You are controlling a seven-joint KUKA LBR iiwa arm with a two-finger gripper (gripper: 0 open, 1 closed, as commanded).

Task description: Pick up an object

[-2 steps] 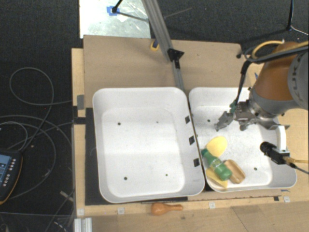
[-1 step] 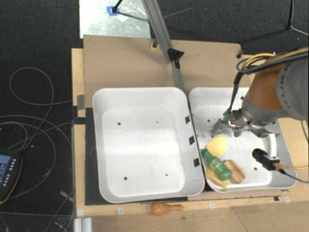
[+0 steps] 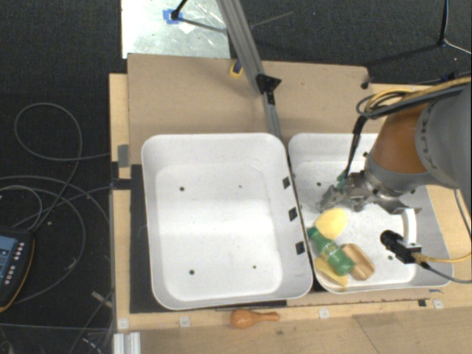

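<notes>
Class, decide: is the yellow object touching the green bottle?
Touching. The camera view shows the yellow object resting against the green bottle with no gap.

Two shallow white bins: a left bin [image 3: 166, 220] and a right bin [image 3: 310, 157]. The right bin holds four small things: one yellow lemon-shaped piece [image 3: 332, 222], one green bottle [image 3: 332, 251], one tan bread-like piece [image 3: 359, 261], and one yellow banana-like piece [image 3: 328, 271]. One orange pear-shaped toy [image 3: 252, 317] lies on the tabletop [image 3: 192, 94].

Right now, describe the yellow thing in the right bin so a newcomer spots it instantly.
Start at the right white plastic bin; look toward its front left corner. The pale yellow rounded lemon-like object sits above a green bottle-shaped object and a tan block. It is the pile's only round piece.
</notes>
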